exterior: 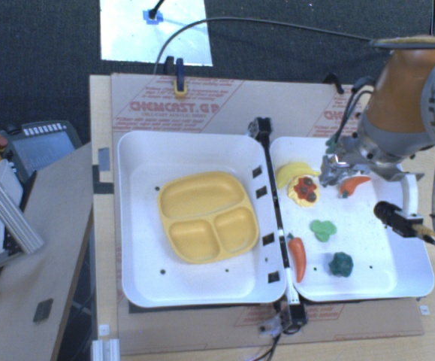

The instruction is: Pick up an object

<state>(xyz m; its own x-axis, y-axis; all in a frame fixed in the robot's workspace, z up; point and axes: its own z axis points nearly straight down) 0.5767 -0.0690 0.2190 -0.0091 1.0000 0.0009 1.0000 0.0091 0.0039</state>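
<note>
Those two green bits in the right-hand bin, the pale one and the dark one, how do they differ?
The pale green piece is a light, leafy green; the dark green piece is a deep bluish green. The pale one looks flat and lobed; the dark one looks rounder and lumpier. The pale one lies nearer the middle of the right bin; the dark one lies nearer its front edge. Both are small, lie loose on the white floor, and nothing touches them.

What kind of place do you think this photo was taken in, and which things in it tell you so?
Most likely a robotics lab test bench. Clues: a robot arm reaching over two white bins, toy food such as a carrot laid out for grasping, and a control pendant at the side.
</note>
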